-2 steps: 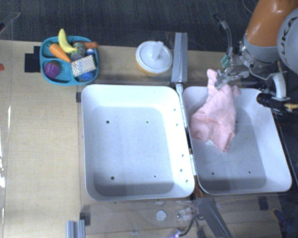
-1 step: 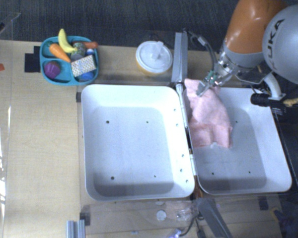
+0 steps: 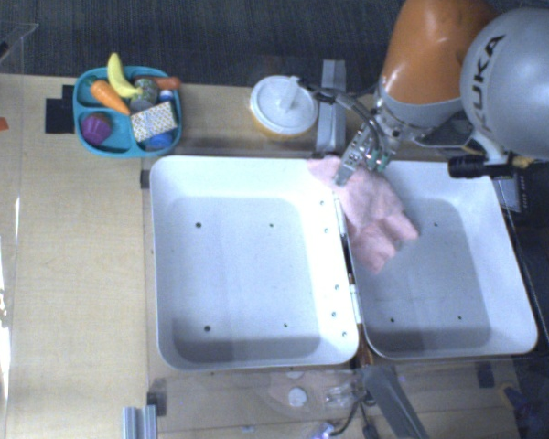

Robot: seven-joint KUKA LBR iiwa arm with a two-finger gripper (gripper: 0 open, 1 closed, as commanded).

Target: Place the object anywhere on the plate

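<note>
A pink cloth (image 3: 377,219) hangs over the left part of the right bin (image 3: 457,318). Its upper corner reaches across the divider between the bins. My gripper (image 3: 344,174) sits at the cloth's top end, shut on the fabric, and the rest of the cloth trails down and to the right below it. The blue divided plate (image 3: 90,106) stands on the bench at the far left, beyond the left bin. It carries toy food: a banana, a carrot, a purple piece and a speckled block.
The left bin (image 3: 247,263) lies between the cloth and the plate. A yellow cup with a white lid (image 3: 282,106) stands behind the bins, near a grey post (image 3: 329,108). The arm's orange band and grey body loom over the right bin's far corner.
</note>
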